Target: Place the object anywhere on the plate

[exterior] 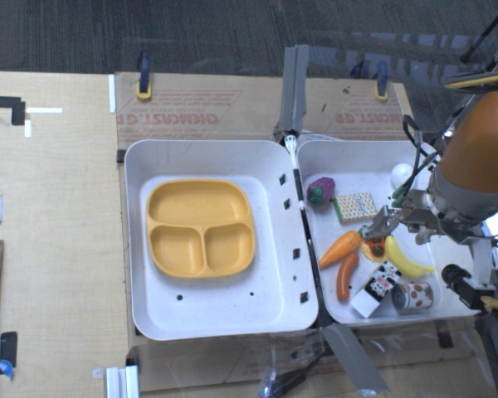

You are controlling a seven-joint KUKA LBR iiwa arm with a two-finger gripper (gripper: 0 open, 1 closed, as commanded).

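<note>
- Fingers (380, 232) low over the clutter in the right bin (349, 154); whether wide, narrow or holding anything, cannot tell.
- Far left of the fingers: yellow three-part plate (201, 226) in the left bin (141, 247), nothing on it.
- Just left of the fingers: carrot (340, 248), probably the target, long axis slanted, tip down-left toward the divider, thick end up-right by the fingers.
- Right of the fingers: banana (408, 260).
- Judged step: picking, not yet carrying.
- Next: sure grip across the carrot's thick end, lift, travel left over the divider, release on the plate.
</note>
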